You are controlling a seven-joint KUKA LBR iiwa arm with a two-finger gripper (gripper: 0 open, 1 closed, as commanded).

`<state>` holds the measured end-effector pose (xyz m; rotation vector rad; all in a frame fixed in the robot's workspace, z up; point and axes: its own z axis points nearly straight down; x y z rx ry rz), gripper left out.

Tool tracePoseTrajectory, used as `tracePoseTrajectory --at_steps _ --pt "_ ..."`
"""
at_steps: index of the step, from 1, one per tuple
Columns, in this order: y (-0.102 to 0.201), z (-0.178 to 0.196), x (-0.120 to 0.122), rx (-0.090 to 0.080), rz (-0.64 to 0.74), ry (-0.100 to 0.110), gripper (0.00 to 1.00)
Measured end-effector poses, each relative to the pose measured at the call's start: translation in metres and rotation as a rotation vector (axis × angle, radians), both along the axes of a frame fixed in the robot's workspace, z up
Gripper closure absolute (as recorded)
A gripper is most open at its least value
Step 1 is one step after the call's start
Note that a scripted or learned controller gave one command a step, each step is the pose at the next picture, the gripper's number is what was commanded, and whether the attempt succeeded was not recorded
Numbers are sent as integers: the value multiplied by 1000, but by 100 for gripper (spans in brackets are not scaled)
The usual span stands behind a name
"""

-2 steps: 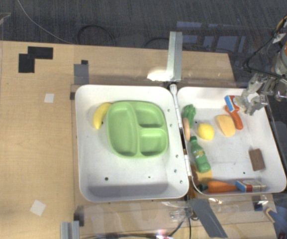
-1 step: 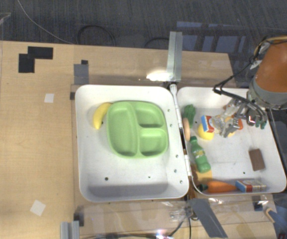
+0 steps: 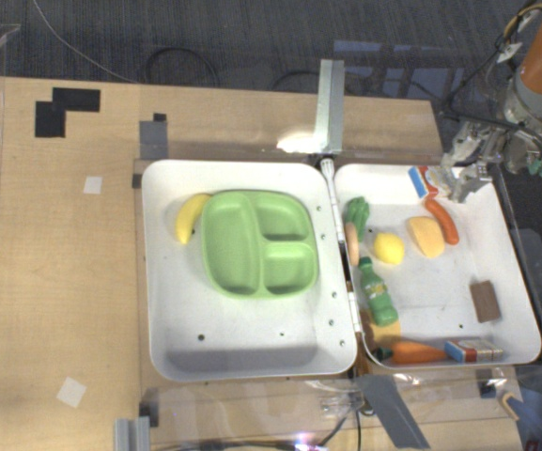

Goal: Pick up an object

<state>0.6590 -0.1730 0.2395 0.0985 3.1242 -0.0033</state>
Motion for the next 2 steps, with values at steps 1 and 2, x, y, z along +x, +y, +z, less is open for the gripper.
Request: tracePoseTrajectory --at_steps 1,2 --pt "84 11 0 7 -225 4 100" --pt "84 25 2 6 -223 -7 100"
